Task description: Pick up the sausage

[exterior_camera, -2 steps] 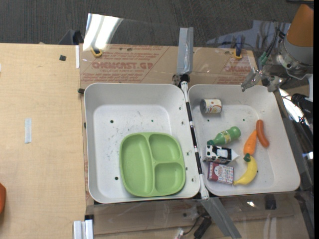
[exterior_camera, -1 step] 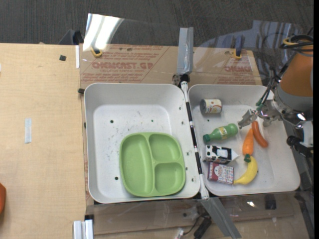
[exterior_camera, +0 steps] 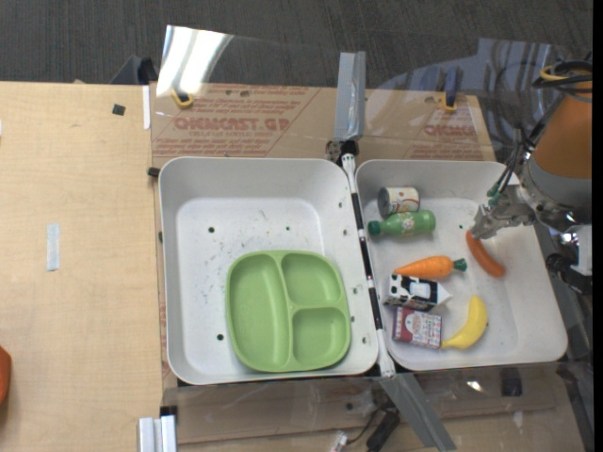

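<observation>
The sausage (exterior_camera: pixel 486 255), a short red-orange link, lies slanted on the floor of the right bin (exterior_camera: pixel 528 337), near its right wall. My gripper (exterior_camera: pixel 488 222) hangs directly over the sausage's upper left end, at or very near it. The grey arm with its orange band reaches in from the right edge behind it. The sausage looks to be resting on the bin floor, not lifted.
In the right bin are a small can (exterior_camera: pixel 400 199), a green bottle (exterior_camera: pixel 405 223), a carrot (exterior_camera: pixel 429 267), a black-and-white toy (exterior_camera: pixel 415 292), a red box (exterior_camera: pixel 417 328) and a banana (exterior_camera: pixel 468 325). The left bin (exterior_camera: pixel 188 252) holds a green divided plate (exterior_camera: pixel 287 309).
</observation>
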`<action>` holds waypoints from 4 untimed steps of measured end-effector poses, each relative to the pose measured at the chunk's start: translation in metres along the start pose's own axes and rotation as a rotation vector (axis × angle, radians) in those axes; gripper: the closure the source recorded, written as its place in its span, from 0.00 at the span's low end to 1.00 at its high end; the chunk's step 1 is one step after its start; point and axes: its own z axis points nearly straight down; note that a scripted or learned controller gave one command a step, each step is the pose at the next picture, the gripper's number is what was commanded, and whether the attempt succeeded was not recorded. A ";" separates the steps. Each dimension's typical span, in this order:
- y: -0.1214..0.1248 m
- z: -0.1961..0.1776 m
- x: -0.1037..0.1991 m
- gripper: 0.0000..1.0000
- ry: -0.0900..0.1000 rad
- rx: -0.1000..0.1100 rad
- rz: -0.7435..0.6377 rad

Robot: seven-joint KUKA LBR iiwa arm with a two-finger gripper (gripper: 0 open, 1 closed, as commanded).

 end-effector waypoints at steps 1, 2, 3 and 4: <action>0.067 -0.093 0.020 1.00 -0.001 0.000 -0.035; 0.069 -0.126 0.055 1.00 -0.001 0.000 -0.036; 0.066 -0.105 0.014 1.00 -0.001 0.002 -0.031; 0.066 -0.112 0.012 1.00 -0.001 0.001 -0.025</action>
